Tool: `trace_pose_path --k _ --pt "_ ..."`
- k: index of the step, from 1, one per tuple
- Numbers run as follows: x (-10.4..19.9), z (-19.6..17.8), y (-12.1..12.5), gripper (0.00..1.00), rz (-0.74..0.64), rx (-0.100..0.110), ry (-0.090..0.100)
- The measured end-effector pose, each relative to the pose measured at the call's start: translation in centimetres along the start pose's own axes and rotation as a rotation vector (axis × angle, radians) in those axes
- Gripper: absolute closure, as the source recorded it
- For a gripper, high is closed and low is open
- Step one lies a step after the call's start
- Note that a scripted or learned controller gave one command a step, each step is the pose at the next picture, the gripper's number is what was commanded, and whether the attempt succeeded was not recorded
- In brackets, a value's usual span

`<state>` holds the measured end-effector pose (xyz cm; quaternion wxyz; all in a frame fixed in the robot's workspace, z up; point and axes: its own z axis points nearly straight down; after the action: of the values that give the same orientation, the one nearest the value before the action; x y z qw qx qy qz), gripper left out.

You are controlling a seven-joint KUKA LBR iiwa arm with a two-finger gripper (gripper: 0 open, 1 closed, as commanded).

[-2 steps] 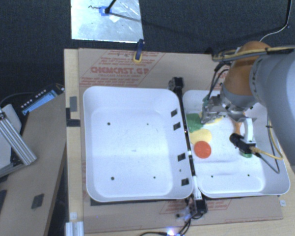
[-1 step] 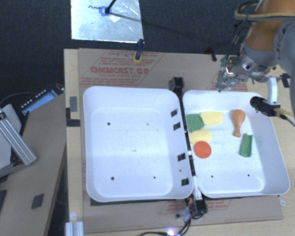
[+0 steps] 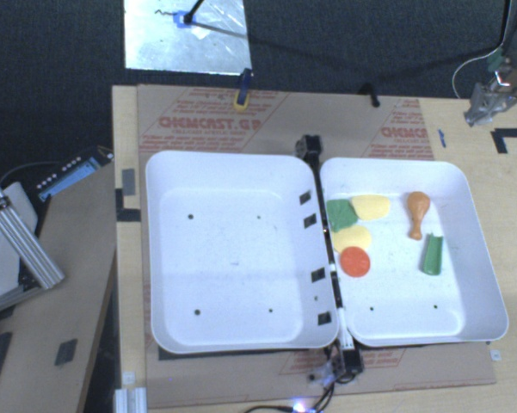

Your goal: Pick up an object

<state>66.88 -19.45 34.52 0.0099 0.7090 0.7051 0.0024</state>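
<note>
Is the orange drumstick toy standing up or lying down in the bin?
Lying down. The drumstick rests flat on the right bin's floor, thick end up-frame, beside the green piece.

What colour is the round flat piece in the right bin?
The round piece is red-orange, seen clearly in the camera view, beside a yellow piece.

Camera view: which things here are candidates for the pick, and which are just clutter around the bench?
Belongs to the job:
- orange drumstick
- green block
- red disc
- green piece
- yellow piece
- right bin holding them
- pincer, up at the right, away from the bins

Just lying about:
- left bin
- foil sheet
- yellow clip
</note>
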Motion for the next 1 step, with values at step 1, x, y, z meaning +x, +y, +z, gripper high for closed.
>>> trace_pose_path --k 1 --pt "-1.43 -11.01 -0.17 1.00 -0.007 0.001 0.004"
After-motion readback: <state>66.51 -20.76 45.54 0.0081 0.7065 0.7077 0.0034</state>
